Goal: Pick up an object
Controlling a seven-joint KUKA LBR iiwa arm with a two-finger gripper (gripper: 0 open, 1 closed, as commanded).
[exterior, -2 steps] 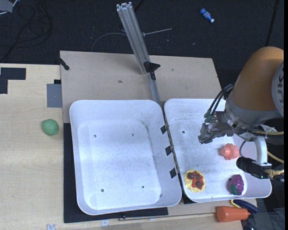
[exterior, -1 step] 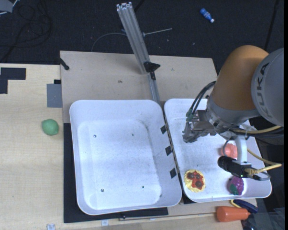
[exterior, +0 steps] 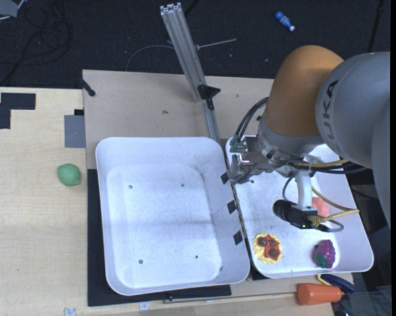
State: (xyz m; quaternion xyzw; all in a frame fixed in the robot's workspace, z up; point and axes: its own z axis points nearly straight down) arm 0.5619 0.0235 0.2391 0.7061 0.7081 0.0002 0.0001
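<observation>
The end effector (exterior: 240, 166) sits low at the upper left corner of the right bin (exterior: 295, 259), beside the left bin (exterior: 158, 216). The wrist covers it, so I cannot tell whether it is spread or pressed together. The arm hides much of that bin. Near its front edge lie a small pizza (exterior: 268, 248) and a purple fruit (exterior: 324, 253), apart. A pink piece (exterior: 321, 207) is partly covered.
</observation>
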